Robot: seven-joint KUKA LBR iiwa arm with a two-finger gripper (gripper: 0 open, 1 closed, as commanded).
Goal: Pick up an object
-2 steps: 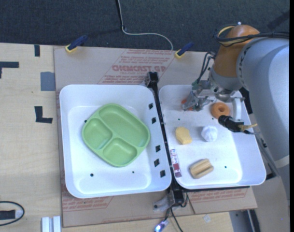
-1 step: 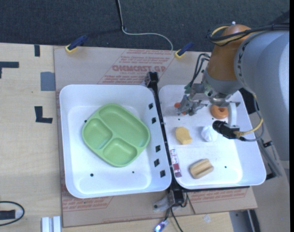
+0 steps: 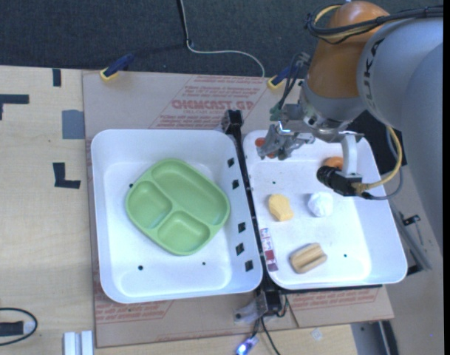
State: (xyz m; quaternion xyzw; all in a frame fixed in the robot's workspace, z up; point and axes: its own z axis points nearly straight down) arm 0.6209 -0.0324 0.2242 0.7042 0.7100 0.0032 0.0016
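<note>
We inspected the worktop [image 3: 32, 198] from the fixed overhead view. Two shallow white bins sit side by side on a cardboard sheet [image 3: 202, 98], which appears to serve as a base keeping them square to each other.

The left bin [image 3: 110, 272] carries a green divided tray [image 3: 178, 206], lying flat and turned at an angle to the bin walls. It is well apart from the arm.

The right bin [image 3: 372, 261] holds the loose candidates for the pick. A yellow rounded piece [image 3: 281, 207] lies near the bin's middle, a white ball-like piece [image 3: 319, 204] just to its right, and a tan, loaf-shaped piece [image 3: 308, 257] nearer the front wall. A small orange piece [image 3: 333, 163] shows beside a black fitting on the arm; it is partly covered, so we cannot say what it is. The pieces lie apart from one another, which in our judgement leaves room to close on any one without disturbing its neighbours.

The gripper [image 3: 278, 148] hangs low over the rear left corner of the right bin, close to the divider between the bins. A spot of red shows at its tip; we cannot tell whether that is an object or part of the tool. We cannot tell how the jaws stand, and we see nothing plainly held between them.

We judge the pick as not yet achieved.
</note>
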